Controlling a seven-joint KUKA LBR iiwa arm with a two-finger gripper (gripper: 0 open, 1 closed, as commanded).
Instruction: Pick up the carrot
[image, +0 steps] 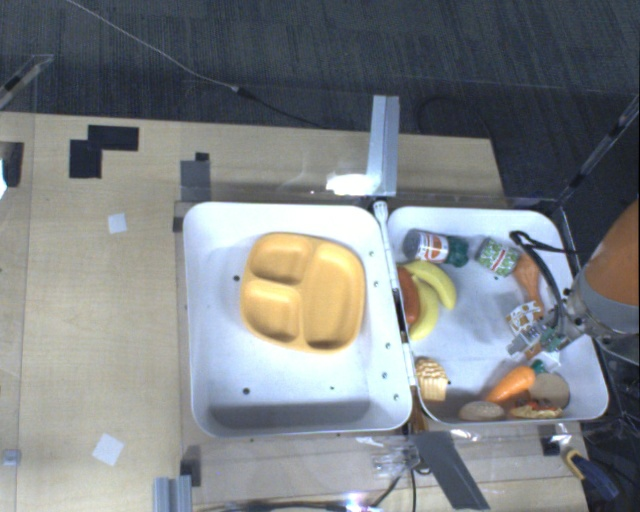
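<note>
The carrot (514, 382) lies in the right bin (470, 330), just below the claw (537, 335) and near the bin's lower right corner. The claw hangs low over that side of the bin, apart from the carrot; whether it is spread or clenched cannot be told. A banana (432, 293) lies well to its left, and a yellow plate (303, 290) farther left in the left bin (215, 330). Both bins sit on the pale wooden tabletop (90, 330).

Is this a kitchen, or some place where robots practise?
Probably a robot practice bench, not a kitchen. Two white bins sit on a wooden bench. One holds a yellow divided plate, the other toy-like food such as a banana and a carrot, with the gripper above.
</note>
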